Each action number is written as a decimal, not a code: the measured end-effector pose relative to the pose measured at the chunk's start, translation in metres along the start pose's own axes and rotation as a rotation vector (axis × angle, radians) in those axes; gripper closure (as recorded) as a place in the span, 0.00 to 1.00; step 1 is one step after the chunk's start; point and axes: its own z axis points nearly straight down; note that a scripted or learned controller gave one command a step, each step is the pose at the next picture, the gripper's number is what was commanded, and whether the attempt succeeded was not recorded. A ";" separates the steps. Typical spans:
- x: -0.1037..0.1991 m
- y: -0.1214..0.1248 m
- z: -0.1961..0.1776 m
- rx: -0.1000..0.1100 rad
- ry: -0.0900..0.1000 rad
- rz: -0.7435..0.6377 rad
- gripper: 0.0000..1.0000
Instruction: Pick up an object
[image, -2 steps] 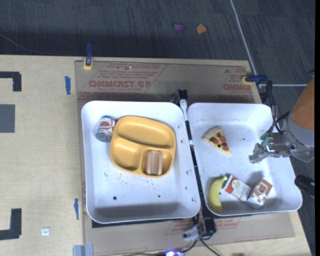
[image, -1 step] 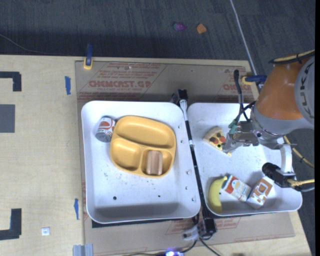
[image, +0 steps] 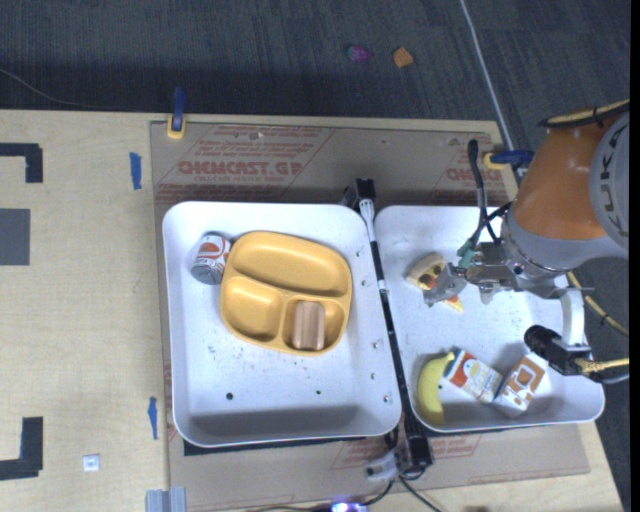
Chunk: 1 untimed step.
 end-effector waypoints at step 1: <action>-0.029 0.016 0.090 0.002 0.001 0.000 0.00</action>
